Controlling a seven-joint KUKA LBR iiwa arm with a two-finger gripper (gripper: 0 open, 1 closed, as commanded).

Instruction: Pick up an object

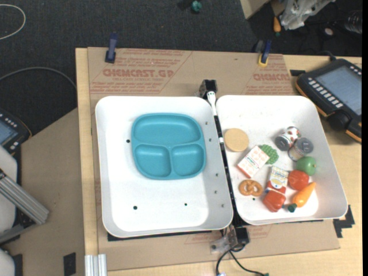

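One fixed camera looks down aslant on both white bins (109,171).

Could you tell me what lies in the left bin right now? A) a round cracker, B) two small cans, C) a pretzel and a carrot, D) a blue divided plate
D: the blue divided plate lies alone in the left bin, while the small food items sit in the right bin.

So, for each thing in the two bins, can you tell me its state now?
Blue tray: flat, right way up, in left bin.
Cracker: flat in right bin.
Pretzel: lying flat.
Cans: on their sides.
Carrot: lying down.
Small carton: lying down.
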